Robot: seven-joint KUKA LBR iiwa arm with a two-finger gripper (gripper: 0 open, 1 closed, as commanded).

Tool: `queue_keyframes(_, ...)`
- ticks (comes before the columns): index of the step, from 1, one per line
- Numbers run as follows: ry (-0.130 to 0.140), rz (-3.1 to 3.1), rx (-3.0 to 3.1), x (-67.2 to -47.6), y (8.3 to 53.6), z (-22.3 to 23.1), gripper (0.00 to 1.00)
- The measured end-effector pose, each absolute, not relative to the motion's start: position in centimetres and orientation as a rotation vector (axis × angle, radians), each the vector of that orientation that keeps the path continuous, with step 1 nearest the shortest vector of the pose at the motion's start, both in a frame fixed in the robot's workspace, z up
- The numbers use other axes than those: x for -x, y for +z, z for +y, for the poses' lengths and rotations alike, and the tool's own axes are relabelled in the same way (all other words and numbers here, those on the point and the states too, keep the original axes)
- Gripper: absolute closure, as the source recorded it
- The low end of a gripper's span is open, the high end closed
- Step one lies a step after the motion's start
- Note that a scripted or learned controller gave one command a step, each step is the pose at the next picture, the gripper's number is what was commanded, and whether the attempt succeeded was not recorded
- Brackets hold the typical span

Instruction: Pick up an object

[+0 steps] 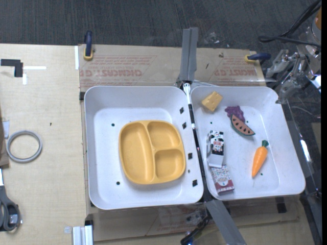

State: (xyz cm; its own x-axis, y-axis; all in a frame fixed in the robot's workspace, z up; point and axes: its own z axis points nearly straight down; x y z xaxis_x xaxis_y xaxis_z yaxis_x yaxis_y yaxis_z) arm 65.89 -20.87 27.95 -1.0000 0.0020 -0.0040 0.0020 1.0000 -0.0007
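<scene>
The orange plastic toy carrot with a green top (260, 158) lies near the right wall of the right white bin (292, 185); it looks light, stiff and slightly slick, best pinched across its thicker middle. The watermelon slice (241, 125) and cow-print carton (216, 145) lie apart from it, so nothing crowds it; the tool's state cannot be told.

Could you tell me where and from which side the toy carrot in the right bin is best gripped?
Probably across the orange body of the toy carrot, near its thicker upper half, coming straight down from above. It lies flat, apart from other items, green top toward the far side, so closing across its narrow width looks easiest.
</scene>
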Motion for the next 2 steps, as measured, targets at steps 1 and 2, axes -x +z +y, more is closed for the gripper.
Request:
queue_keyframes(1, -0.001, 3.081, -0.598, -65.1, 16.1, -22.2, 0.00)
queue_keyframes(2, -0.001, 3.017, -0.868, -64.2, 13.1, -13.5, 0.00)
